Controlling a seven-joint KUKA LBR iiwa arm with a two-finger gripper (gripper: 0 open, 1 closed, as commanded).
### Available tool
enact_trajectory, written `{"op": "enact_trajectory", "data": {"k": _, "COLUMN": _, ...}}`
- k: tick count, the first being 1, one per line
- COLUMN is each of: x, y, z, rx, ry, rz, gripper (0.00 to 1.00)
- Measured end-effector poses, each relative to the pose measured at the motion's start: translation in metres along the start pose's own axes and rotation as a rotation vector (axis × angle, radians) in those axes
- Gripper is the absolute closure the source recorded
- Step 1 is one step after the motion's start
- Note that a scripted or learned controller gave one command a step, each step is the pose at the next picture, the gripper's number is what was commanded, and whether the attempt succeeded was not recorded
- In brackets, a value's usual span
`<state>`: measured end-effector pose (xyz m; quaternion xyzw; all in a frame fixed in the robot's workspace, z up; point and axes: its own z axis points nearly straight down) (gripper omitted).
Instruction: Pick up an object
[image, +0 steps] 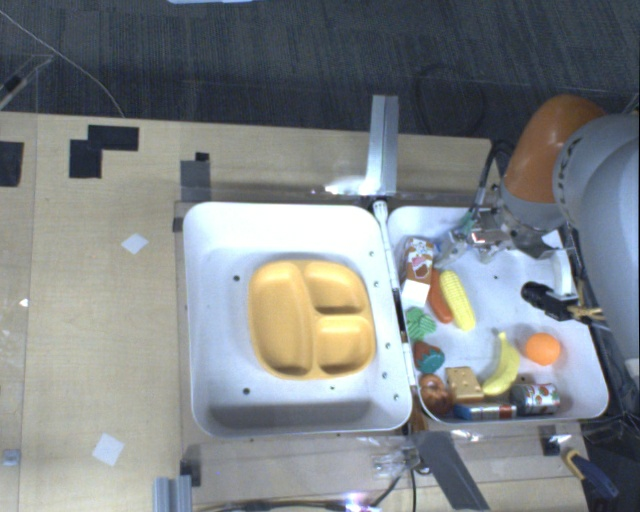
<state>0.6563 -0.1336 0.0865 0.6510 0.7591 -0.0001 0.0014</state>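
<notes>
pincer (483, 238) hangs low at the far end of the right bin (505, 285), on the grey arm (600, 190) that comes in from the right. i cannot tell if it is spread or pressed together, and i see nothing pinched in it.

biggest of all is the counter (100, 330), made of pale wood. it carries two white bins side by side, i think so the arm can reach both. the left bin (205, 300) has one thing in it: a yellow plate (305, 318) with three dips, lying flat in the middle.

the right bin has all the toys, so the thing to pick up is in there. most are crowded by the wall next to the left bin and along the near edge. the spot right by the pincer looks bare.

i count one banana (501, 365), curved, near the front. one corn cob (457, 299) lies just beside one orange carrot-like piece (439, 298). one orange ball (542, 348) sits apart from the rest, so i think it would be easy to get at. one can (538, 398) lies in the near right corner. one brown block (463, 382) sits just beside the banana's end. one red and white packet (420, 257) is the toy closest to the pincer. one little green piece (418, 325) lies by the wall, too small for me to name.
</notes>
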Motion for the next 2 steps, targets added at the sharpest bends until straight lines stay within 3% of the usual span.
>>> {"op": "enact_trajectory", "data": {"k": 1, "x": -0.0004, "y": 0.0027, "z": -0.0148, "rx": -0.006, "ry": -0.005, "rz": -0.007, "gripper": 1.00}}
{"op": "enact_trajectory", "data": {"k": 2, "x": 0.0001, "y": 0.0027, "z": -0.0144, "rx": -0.006, "ry": -0.004, "rz": -0.007, "gripper": 0.00}}
